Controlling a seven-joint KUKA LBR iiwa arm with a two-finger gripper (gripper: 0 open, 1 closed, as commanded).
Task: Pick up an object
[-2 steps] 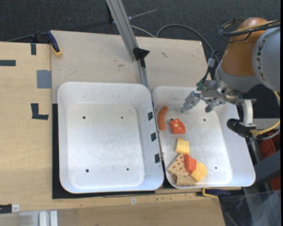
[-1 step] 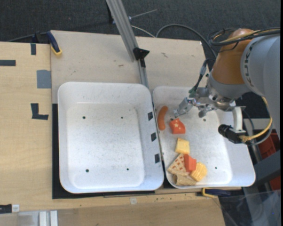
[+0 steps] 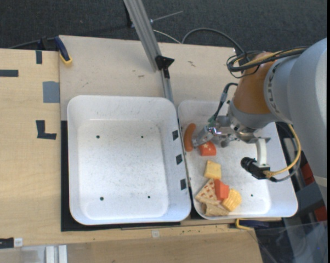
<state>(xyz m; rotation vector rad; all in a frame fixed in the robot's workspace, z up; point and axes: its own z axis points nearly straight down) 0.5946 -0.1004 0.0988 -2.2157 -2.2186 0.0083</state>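
The grey arm (image 3: 296,92) with its orange band (image 3: 251,92) reaches in from the right over the right-hand bin (image 3: 274,204). Its hand (image 3: 209,136) hangs low in the upper left part of that bin, close to the wall shared with the left bin (image 3: 121,158). Whether the hand is apart or together cannot be told from this slant; the metal parts blur into one another.

A small red block (image 3: 208,149) lies right beneath the hand, touching or nearly touching its tip. An orange, sausage-shaped piece (image 3: 189,137) lies just to the left of the hand, against the bin's left wall. Nothing can be seen gripped.

Further toward the near edge of the same bin, a yellow block (image 3: 212,170) sits a little below the red block. Beyond it lies a cluster: a tan waffle-like piece (image 3: 207,193), a red-orange piece (image 3: 222,189) and a yellow-orange piece (image 3: 232,200), all touching or overlapping in the bin's lower left corner, well apart from the hand.

Both bins rest on the tabletop (image 3: 110,70). A slanted metal pole (image 3: 146,29) crosses above the tabletop's far side.
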